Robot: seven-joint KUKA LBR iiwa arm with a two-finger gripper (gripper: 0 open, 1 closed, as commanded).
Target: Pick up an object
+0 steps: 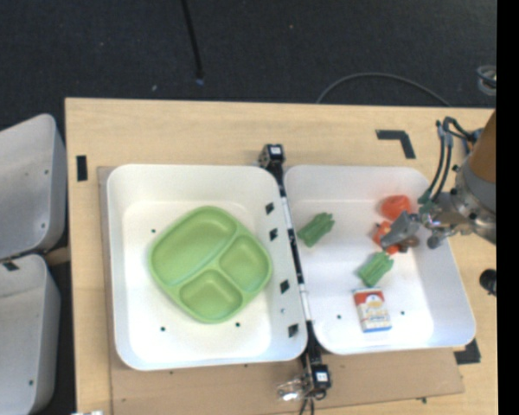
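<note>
The grey two-finger tool (404, 230) reaches into the right-hand shallow white bin (441, 314) from the right edge, low over the bin floor near its upper right part; whether it is apart or together I cannot tell, as its tip is small and blurred against the things under it. At that tip lie two orange-red pieces: a rounded orange-red lump (396, 205) just above it and a smaller orange-red bit (384, 234) touching or just beside the tip. Which of them, if either, is being taken cannot be judged, and nothing is seen lifted clear of the bin. Just below the tip lies a small green block (375, 269), tilted, and below that a small white and red carton (373, 309) lying flat. Farther left in the same bin rests another green ridged block (315, 229), near the divider. The left-hand white bin (130, 318) carries a light green plastic tray with three compartments (209, 264). Both bins sit on the pale wooden surface (173, 132). By my reading the task is at the grasp stage: the approach is made, but the closing on an object and the lift are left to do.
</note>
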